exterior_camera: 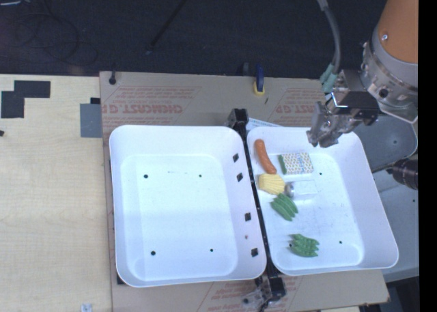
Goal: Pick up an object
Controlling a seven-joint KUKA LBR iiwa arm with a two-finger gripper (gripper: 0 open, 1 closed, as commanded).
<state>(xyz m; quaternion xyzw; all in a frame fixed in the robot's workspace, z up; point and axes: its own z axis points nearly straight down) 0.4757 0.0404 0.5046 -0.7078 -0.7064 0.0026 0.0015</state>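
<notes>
While two green plastic pea pods (pixel 303 245) (pixel 285 206) lie nearest in the right white shallow bin (pixel 372 235), a yellow corn piece (pixel 271 183), a small patterned box (pixel 297 162) and an orange carrot (pixel 265 156) lie farther back. Over the far rim hangs the hand (pixel 324 136); I cannot tell its state.

Orange carrot (pixel 265 156), yellow corn (pixel 271 183), two green pods lie in right bin (pixel 369 188).
</notes>
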